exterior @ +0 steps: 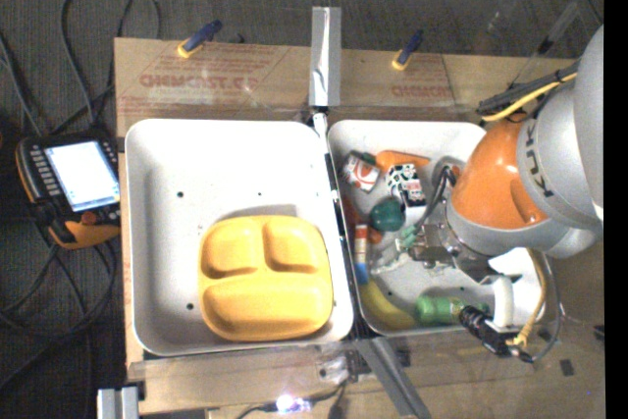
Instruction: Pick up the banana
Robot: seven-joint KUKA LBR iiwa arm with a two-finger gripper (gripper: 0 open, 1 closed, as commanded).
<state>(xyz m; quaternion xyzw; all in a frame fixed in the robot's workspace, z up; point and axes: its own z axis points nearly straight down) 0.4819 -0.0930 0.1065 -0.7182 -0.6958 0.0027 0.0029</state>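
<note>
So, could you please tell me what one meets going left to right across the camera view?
Handheld screen unit → left bin → yellow tray → banana → orange band of the arm

The arm (564, 152) is reaching in from the right, its grey upper link lying across the top right corner and bending down toward the lower left. The orange band (496, 182) is sitting above the wrist (461, 235), facing the camera as a rounded dome. Below it the grey wrist is pointing down and leftward. The gripper (417, 240) is hanging at the wrist's left end, seen nearly from above as a dark metal cluster, and its state is too hidden to be telling. A black cable is running along the arm's upper edge, and thin cables are looping beneath the wrist on the lower right
</note>
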